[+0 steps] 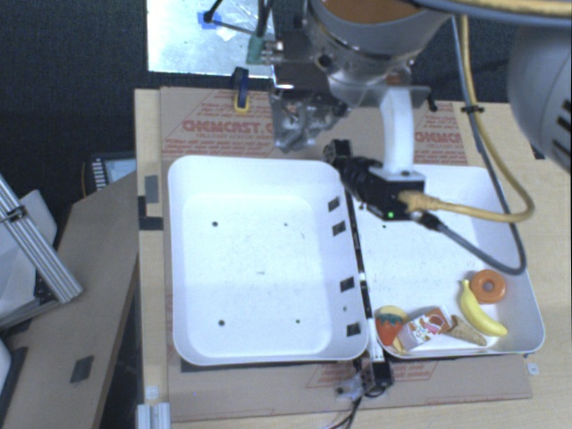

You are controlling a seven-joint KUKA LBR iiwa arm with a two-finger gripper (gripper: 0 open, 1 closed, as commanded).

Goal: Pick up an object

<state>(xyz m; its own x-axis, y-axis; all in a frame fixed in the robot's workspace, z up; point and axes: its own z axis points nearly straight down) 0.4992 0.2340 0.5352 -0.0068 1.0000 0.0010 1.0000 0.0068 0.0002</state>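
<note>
Several small objects lie bunched in the near right corner of the right bin (429, 262): a yellow banana (481, 312), an orange ring-shaped piece (488, 285), a red and white packet (422, 327), a round orange-red fruit (389, 323) and a tan wedge (466, 333). My gripper (299, 130) hangs high at the back, over the far rim of the left bin (259, 266), well away from the objects. It is blurred and metallic, and I see nothing in it.
A black box (384, 190) on a white bracket with a yellow cable (474, 211) hangs over the divider between the bins. Brown cardboard (214, 125) lies under both bins. The arm's grey and orange body (375, 7) spans the top.
</note>
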